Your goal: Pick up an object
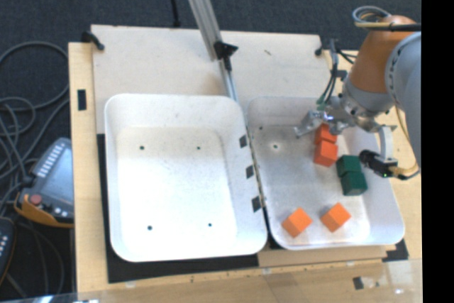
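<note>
Camera view: three orange blocks [325, 145], one green block [351, 175]; pincer [328, 125] grip state unclear.

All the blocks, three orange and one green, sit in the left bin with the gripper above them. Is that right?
Wrong bin: the camera view shows the three orange blocks and the green block in the right bin, with the gripper above them.

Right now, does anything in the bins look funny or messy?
Nothing looks spilled or broken. The four blocks sit in the right white bin: an orange-red block under the gripper, a dark green block, and two orange cubes tilted different ways.
</note>
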{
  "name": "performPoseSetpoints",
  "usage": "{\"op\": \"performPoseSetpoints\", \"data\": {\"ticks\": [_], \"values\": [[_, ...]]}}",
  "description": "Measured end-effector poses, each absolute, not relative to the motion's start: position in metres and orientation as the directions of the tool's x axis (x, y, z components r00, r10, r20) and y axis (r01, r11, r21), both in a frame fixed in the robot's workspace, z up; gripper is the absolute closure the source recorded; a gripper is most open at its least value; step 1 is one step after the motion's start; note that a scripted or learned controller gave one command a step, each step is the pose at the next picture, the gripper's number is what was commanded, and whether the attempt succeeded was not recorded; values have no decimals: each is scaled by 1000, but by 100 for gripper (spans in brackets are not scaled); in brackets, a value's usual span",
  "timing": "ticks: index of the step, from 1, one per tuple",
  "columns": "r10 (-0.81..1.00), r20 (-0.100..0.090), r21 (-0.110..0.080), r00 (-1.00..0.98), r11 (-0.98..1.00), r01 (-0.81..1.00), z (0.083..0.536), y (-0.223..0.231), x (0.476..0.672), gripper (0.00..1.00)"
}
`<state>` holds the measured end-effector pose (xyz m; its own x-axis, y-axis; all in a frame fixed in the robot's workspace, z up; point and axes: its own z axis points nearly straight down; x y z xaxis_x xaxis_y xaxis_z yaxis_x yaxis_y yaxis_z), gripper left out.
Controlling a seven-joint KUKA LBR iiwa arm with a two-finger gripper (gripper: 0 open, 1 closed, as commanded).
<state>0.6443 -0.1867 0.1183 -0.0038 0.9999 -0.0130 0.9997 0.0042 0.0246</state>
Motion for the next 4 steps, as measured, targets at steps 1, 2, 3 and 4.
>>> {"op": "performPoseSetpoints", "data": {"ticks": [1,2,3,4], "values": [[1000,-12,24,-3,4,1000,118,-187,644,0],[1000,-14,27,-4,4,1000,118,-191,638,0],[1000,-15,36,-2,2,999,132,-193,640,100],[1000,-12,31,-5,5,1000,124,-197,638,100]]}}
